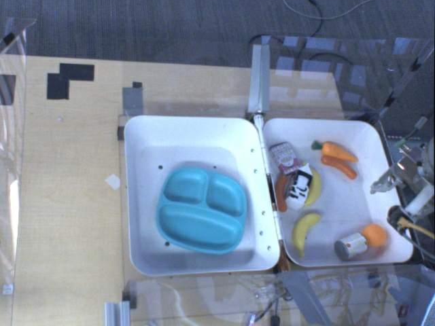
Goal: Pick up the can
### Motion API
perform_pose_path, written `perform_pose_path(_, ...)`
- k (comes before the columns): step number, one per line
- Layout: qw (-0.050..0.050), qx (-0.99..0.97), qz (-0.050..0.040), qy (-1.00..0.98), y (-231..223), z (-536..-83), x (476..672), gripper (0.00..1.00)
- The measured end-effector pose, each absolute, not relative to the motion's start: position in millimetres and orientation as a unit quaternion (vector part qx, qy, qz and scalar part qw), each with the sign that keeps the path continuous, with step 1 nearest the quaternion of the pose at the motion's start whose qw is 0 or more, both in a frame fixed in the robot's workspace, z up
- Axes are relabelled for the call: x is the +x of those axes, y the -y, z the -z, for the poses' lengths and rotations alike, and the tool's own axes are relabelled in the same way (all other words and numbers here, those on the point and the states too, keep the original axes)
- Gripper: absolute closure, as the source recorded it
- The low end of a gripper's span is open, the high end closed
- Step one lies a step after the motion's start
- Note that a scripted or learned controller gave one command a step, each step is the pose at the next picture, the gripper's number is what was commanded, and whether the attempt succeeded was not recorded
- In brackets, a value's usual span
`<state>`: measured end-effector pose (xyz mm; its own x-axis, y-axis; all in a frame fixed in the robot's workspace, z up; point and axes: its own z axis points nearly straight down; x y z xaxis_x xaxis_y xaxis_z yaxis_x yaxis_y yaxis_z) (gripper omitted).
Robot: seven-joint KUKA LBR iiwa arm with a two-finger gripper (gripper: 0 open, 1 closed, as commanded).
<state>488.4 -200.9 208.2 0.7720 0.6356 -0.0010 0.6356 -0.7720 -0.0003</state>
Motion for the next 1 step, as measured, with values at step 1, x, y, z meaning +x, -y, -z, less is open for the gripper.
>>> perform_pose_path(1,-0.001,0.939,0.0011,-0.345,198.4,-126.9,487.6,0.00)
